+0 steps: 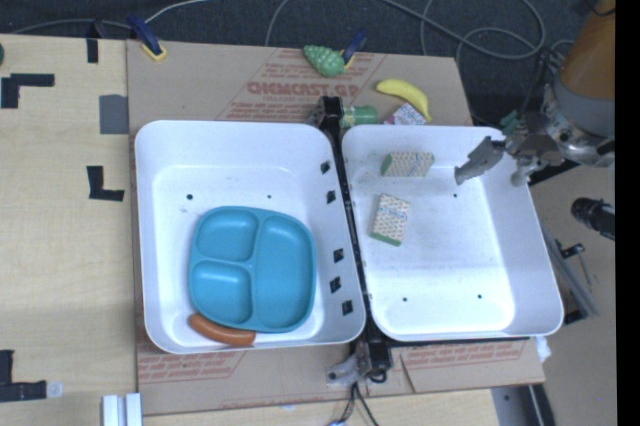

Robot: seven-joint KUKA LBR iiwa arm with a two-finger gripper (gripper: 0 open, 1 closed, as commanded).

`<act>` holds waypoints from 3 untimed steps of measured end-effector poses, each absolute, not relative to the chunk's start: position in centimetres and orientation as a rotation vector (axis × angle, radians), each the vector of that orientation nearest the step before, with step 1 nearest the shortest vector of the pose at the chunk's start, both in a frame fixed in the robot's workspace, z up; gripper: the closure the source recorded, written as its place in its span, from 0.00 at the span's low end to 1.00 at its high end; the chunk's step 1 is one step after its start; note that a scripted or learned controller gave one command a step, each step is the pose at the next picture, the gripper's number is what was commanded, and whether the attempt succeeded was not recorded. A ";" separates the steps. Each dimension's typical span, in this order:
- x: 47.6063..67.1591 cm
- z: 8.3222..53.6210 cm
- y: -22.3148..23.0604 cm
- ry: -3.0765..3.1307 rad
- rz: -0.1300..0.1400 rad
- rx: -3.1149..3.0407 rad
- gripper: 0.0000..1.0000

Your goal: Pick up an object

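White plastic makes up both shallow bins, set side by side on a cardboard sheet [200, 94] over the table. The right bin [450, 309] holds two small patterned blocks: one [407, 163] lies near its far wall, the other [391, 218] sits a little nearer, toward the divider between the bins. The left bin [165, 174] carries a blue sectioned plate [252, 268] with an orange sausage-shaped toy [221, 330] just beside its near edge, seemingly touching it. Beyond the bins, on the cardboard, rest a yellow banana [404, 96] and a green lumpy toy [323, 60].

As for progress, nothing looks picked yet. Every object lies flat in a bin or on the cardboard, and none is lifted. The whole grasp is left to do: descend over one item, close on it and raise it.

The gripper [480, 161] hangs over the far right corner of the right bin, at the end of the grey arm [585, 74] coming in from the right. Its dark tip points left toward the far block and stands apart from it, with no object visible at the tip. Whether the fingers are apart or together I cannot tell (they merge into one dark shape from this angle). The far block is probably the handiest target.
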State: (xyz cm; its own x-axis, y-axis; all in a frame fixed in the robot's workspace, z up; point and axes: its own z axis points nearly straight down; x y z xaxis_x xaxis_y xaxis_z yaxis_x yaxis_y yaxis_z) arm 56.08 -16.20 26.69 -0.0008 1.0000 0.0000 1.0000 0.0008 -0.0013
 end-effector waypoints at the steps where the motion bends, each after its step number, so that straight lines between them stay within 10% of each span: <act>1: 58.1 20.4 -11.2 -2.222 0.003 -2.216 0.00; 2: 58.6 9.2 -9.8 -2.221 0.003 -2.218 0.00; 3: 58.6 10.1 -9.8 -2.221 0.003 -2.217 1.00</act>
